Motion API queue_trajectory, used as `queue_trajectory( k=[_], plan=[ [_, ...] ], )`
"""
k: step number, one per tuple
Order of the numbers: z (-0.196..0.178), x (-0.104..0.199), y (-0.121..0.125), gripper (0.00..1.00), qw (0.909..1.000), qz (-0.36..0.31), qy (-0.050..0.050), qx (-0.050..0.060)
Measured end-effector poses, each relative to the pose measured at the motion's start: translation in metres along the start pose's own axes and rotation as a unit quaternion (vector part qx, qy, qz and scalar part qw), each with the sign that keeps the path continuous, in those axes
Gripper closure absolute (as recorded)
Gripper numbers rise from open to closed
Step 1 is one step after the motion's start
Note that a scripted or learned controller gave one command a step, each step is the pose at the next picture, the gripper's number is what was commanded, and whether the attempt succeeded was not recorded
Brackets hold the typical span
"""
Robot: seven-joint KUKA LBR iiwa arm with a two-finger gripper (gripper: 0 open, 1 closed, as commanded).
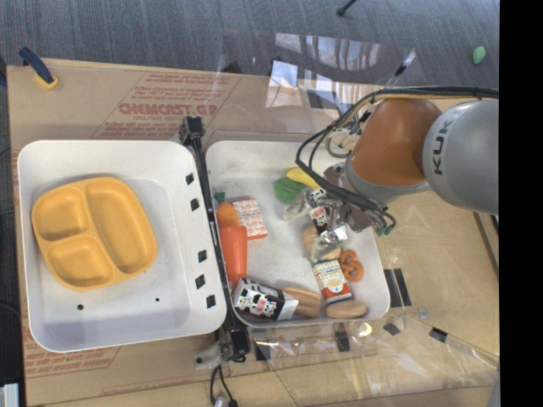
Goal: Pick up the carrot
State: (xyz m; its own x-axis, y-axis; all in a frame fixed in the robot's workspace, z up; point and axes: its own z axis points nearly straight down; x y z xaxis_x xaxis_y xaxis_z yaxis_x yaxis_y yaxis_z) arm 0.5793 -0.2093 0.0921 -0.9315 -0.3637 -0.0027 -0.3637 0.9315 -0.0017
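The carrot [232, 242] lies along the right bin's [254, 153] left wall; the jaws [327, 227] hover mid-bin, their state I cannot tell.

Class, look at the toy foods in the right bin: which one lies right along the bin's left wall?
The carrot: the long orange piece lying lengthwise against the right bin's left wall. The pretzel and bread roll sit toward the bin's right side.

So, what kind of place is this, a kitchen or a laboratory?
Most likely a robot test bench in a laboratory, not a kitchen. Two white bins sit on a bench: the left bin holds a yellow divided tray, the right bin toy food such as the carrot, and a grey robot arm reaches in.
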Motion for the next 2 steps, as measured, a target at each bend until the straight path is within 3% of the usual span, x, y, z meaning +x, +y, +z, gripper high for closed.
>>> queue_trajectory(
  k=[1, 2],
  plan=[
    [0.0, 0.045, 0.018, 0.0, 0.9818, -0.19, 0.001, -0.001],
    [-0.036, 0.089, 0.034, 0.0, 0.9758, -0.219, 0.001, -0.001]
  ],
)
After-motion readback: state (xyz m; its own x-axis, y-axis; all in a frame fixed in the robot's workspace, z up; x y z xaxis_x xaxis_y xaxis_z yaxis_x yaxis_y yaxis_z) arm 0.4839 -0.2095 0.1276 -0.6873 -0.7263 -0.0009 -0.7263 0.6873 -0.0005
